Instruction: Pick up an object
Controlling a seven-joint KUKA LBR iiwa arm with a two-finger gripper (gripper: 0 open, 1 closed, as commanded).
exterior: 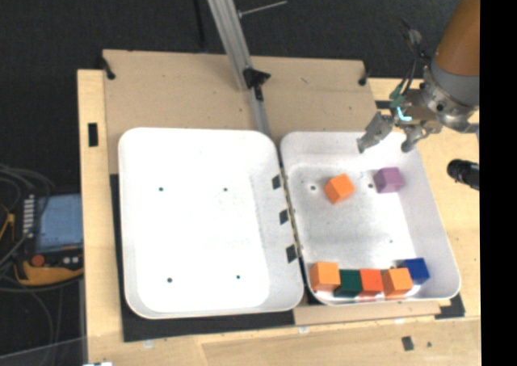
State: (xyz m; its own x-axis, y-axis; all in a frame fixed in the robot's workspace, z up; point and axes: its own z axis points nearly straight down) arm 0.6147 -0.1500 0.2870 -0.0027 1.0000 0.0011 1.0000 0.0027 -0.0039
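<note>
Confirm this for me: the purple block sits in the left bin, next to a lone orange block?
Not quite. The camera view shows the purple block in the right bin, not the left one. It does sit next to the lone orange block.

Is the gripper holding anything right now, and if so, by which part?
Nothing is held. The gripper hangs open above the right bin's far edge, with no block between its fingers; the purple block lies apart below it.
</note>
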